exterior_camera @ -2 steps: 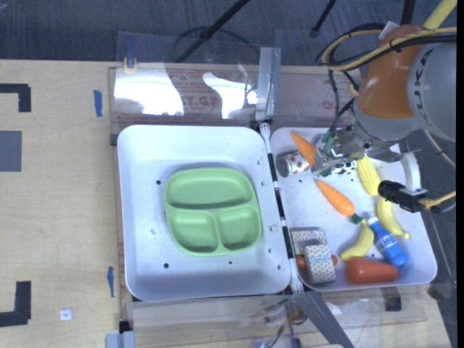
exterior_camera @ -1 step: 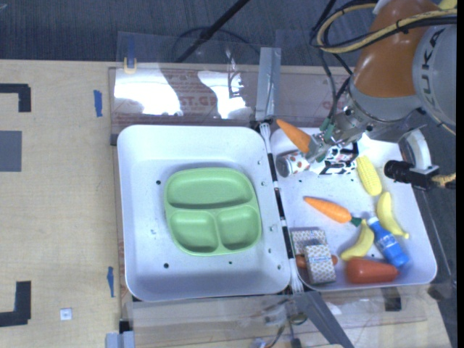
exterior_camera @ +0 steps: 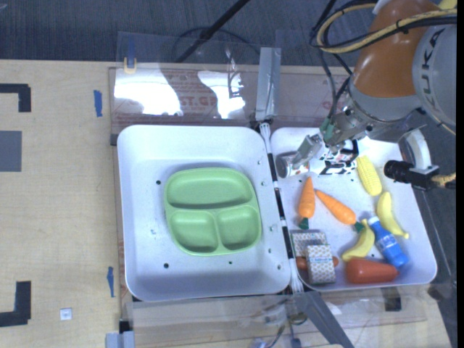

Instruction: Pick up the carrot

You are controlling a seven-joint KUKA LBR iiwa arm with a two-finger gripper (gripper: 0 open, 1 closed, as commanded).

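The gripper (exterior_camera: 303, 153) hangs open and holds nothing, just beyond two carrots (exterior_camera: 307, 198) in the right bin (exterior_camera: 428, 256)

We see a pale green divided tray (exterior_camera: 212, 210) in the white left bin (exterior_camera: 138, 194); two orange carrots (exterior_camera: 307, 198) with green tips; yellow corn (exterior_camera: 368, 175) and bananas (exterior_camera: 390, 214); a blue bottle (exterior_camera: 389, 246); a tan wooden surface (exterior_camera: 54, 194).

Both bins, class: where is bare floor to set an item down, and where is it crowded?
Left bin: bare white floor rings the green tray, widest along its far and left sides. Right bin: crowded with carrots, corn, bananas, a bottle; the gripper occupies its far-left corner.
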